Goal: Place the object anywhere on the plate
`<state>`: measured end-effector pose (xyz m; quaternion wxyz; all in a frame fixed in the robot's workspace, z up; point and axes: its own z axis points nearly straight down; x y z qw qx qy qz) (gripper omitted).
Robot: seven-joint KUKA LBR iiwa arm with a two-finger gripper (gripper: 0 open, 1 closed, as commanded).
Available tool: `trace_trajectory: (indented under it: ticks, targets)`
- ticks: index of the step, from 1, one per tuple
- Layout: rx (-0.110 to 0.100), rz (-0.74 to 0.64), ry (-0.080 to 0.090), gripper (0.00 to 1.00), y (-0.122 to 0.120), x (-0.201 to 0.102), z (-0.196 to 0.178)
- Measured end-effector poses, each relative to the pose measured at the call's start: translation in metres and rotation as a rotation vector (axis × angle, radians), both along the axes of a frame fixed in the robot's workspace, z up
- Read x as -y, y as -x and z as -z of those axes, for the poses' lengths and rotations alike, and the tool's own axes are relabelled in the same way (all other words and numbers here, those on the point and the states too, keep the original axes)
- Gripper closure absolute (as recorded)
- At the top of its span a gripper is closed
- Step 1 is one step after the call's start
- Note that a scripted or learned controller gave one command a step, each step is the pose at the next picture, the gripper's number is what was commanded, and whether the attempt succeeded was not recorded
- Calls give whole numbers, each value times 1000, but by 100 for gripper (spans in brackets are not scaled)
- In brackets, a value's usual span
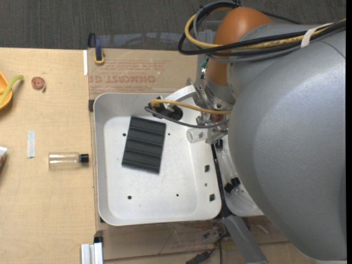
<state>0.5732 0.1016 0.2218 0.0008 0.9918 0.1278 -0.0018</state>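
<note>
Grey arm w/ orange band [242, 26] reaches in from right, wrist bent over 1 shallow white bin [110, 202]. Gripper [212, 128] state: can't tell. Black ribbed rectangular block [144, 144] lies flat on bin floor, left of gripper.

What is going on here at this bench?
A grey KUKA arm with an orange band reaches in from the right, over the right edge of a shallow white bin. In the bin lies a dark ribbed rectangular block, apart from the arm. Its wrist hardware sits near the bin's upper right corner. Outside, on the wooden bench, lies a small clear bottle with a black cap.
</note>
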Motion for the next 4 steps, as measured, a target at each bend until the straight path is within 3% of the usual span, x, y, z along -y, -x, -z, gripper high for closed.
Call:
trace_trajectory:
  ticks: [1,2,3,4]
  targets:
    - [0,-106,0,100,-71,29,-22]
    - [-2,-214,0,100,7,-29,-48]
    - [-2,-266,0,100,96,-78,-19]
    - [-6,-440,0,100,97,-127,65]
